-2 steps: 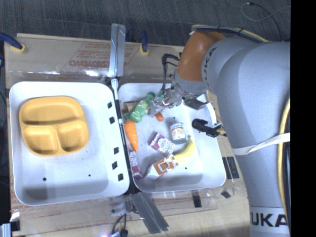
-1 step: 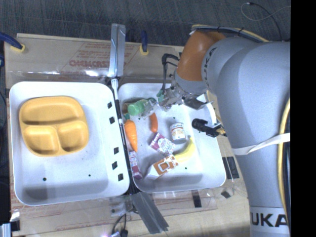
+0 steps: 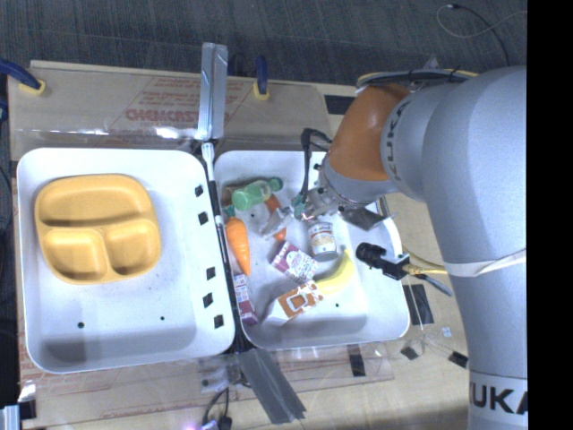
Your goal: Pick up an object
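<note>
hovering low in right bin [image 3: 380, 316], tool [image 3: 309, 206] just above small jar [image 3: 322, 238]; grip state unclear, cannot tell.

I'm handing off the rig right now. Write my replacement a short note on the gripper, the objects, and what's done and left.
Gripper: down in the right bin, at its back, near the green bottle and small jar; nothing seen held.
Right bin also holds the carrot, banana and a few packets.
Left bin: yellow divided tray.
Done: arm lowered into the bin.
Left: grasp an object and lift it.
</note>
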You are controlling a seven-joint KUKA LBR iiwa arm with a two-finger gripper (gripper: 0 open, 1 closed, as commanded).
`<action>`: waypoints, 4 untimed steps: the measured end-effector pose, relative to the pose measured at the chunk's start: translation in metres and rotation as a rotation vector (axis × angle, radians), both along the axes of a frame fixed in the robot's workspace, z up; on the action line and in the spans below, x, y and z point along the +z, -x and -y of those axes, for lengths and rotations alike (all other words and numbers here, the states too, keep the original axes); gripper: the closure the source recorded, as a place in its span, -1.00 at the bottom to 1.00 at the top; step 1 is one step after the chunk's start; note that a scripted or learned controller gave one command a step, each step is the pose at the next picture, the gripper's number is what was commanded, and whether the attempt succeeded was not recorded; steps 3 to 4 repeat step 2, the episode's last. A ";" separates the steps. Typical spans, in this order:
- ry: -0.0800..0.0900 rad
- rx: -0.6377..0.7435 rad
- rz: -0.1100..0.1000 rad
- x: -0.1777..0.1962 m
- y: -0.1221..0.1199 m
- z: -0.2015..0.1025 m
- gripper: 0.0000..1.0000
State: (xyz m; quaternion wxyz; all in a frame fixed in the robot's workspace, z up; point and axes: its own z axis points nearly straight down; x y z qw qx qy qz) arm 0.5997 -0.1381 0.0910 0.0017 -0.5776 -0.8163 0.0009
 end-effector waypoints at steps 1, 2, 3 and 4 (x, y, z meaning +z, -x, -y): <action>0.001 0.004 -0.002 0.009 0.000 0.000 1.00; 0.002 -0.197 0.000 0.100 0.047 -0.089 1.00; 0.002 -0.197 0.000 0.100 0.047 -0.089 1.00; 0.002 -0.197 0.000 0.100 0.047 -0.089 1.00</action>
